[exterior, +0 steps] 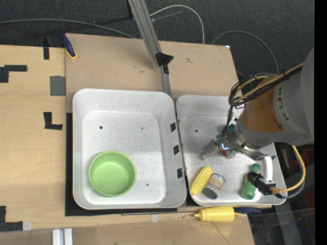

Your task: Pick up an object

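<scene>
Bench with two white bins; gripper point(217, 149) in right bin point(196, 117), fingers spread, holding nothing. Corn cob point(201, 180) and can point(214, 184) at 6 o'clock of it; green bowl point(112, 173) in left bin point(122, 100).

view: single fixed overhead camera | angle: slanted downward | covers: both bins point(127, 98) on the surface point(30, 111) | range: moderate

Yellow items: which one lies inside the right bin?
The yellow corn-shaped piece, leaning beside the small can in the right bin. The yellow bottle-shaped item lies outside, on the bench below the rim.
</scene>
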`<action>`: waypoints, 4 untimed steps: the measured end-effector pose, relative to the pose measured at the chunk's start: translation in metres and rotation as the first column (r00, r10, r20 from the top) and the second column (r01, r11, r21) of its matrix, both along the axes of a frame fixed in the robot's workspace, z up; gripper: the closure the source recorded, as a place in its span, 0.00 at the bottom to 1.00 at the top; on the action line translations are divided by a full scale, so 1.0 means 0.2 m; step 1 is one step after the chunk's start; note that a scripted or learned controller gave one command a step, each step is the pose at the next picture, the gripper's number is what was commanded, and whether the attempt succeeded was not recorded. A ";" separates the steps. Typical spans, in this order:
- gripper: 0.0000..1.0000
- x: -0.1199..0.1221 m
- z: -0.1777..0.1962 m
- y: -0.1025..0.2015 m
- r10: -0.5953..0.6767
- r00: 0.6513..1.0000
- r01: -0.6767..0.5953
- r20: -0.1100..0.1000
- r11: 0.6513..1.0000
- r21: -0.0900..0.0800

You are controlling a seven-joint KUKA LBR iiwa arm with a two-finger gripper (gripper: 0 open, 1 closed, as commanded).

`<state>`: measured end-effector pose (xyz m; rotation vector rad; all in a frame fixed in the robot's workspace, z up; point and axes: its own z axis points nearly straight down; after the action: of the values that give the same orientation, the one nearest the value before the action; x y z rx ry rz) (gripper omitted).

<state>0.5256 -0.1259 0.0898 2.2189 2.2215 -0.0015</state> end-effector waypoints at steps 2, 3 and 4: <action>1.00 0.04 0.28 -0.01 0.000 1.000 0.000 0.002 1.000 0.001; 1.00 0.07 0.59 0.00 0.001 1.000 -0.001 0.004 1.000 0.001; 1.00 0.07 0.82 0.00 0.000 1.000 0.000 0.003 1.000 0.001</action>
<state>0.5401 -0.1253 0.2531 2.2173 2.2208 0.0025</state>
